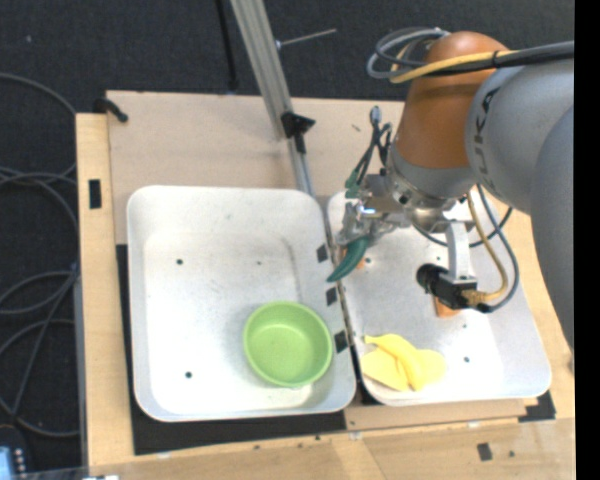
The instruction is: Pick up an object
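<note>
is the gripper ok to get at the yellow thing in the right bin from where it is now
Probably yes. The yellow object lies uncovered at the right bin's front edge, with bare bin floor between it and the gripper hanging above the divider.

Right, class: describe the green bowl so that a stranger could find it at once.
Start at the left white bin of the two on the bench. Look to its near right corner, beside the wall shared with the other bin. The green bowl sits there, round and open side up, unlike the floppy yellow item next door.

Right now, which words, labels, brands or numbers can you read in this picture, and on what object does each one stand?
None can be read.
The grey arm bears dark marks near its orange band, too blurred to read.
The green bowl and both white bins carry no text.
</note>
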Available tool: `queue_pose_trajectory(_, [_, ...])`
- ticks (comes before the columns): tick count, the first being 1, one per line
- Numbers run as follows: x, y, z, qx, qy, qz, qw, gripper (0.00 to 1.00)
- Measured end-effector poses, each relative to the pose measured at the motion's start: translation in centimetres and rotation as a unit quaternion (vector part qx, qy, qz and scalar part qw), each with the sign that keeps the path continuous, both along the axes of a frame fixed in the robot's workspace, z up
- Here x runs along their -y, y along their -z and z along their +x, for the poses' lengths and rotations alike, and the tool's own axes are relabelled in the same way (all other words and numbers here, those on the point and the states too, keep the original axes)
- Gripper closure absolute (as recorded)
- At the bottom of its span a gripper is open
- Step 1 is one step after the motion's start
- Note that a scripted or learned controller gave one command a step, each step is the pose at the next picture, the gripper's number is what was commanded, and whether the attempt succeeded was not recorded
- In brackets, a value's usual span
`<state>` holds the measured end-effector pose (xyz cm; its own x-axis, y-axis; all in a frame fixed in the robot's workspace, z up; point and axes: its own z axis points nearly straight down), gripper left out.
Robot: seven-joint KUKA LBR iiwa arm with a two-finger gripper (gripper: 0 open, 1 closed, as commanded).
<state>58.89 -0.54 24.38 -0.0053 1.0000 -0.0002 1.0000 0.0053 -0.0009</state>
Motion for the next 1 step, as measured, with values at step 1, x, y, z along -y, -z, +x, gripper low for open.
queue_pose_trajectory(1, [-5.34, -0.77, 0.62, 0.001, -0.001, 0.0010, 1.0000, 1.00])
